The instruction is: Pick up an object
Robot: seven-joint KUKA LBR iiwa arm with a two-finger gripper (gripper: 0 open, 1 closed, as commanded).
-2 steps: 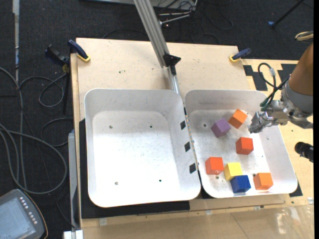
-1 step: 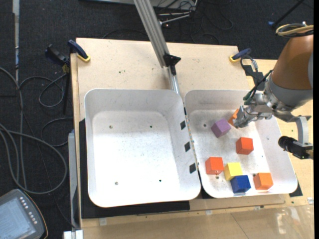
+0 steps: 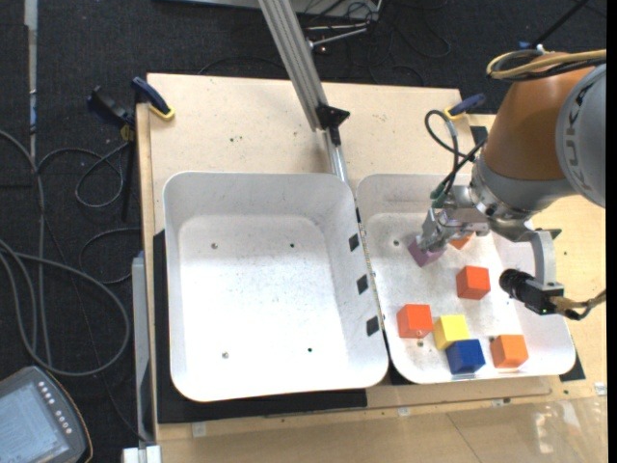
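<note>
In the right bin, toward its far left part, my claw sits low over a small purple block; I cannot tell how wide it stands or whether it grips. The block is dull mauve, partly hidden beneath me. Nearer lie orange cubes, a yellow cube and a blue cube. The bins rest on a pale speckled bench above dark carpet.

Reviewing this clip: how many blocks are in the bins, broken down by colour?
Orange blocks: 4 (small orange cube, orange cube, orange cube, and an orange block partly hidden beside the claw)
Yellow cube: 1
Blue cube: 1
Purple block under the claw: 1
Total: 7, all in the right white bin.
</note>
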